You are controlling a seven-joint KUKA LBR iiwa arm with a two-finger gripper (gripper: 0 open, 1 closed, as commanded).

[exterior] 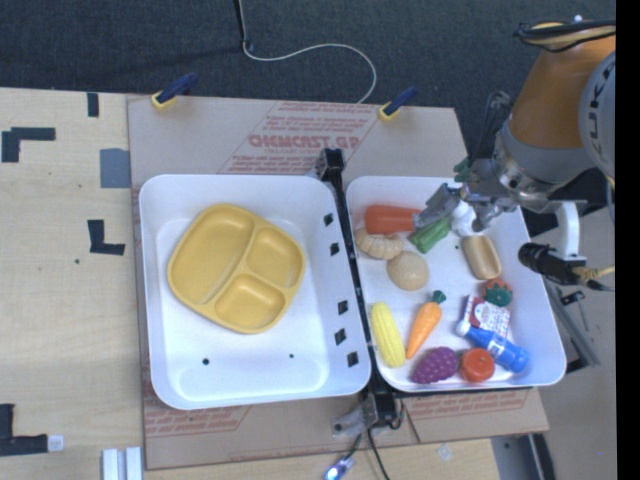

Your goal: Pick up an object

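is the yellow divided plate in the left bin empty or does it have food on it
Empty. The yellow plate shows three bare compartments; the toy food lies in the right bin.

yellow divided plate in left bin

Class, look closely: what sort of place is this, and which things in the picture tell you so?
Probably a robotics lab bench: a robot arm reaches over two white bins, toy food such as a carrot fills one, and clamps pin the cardboard base.

yellow tray, white bins, orange carrot, purple grapes
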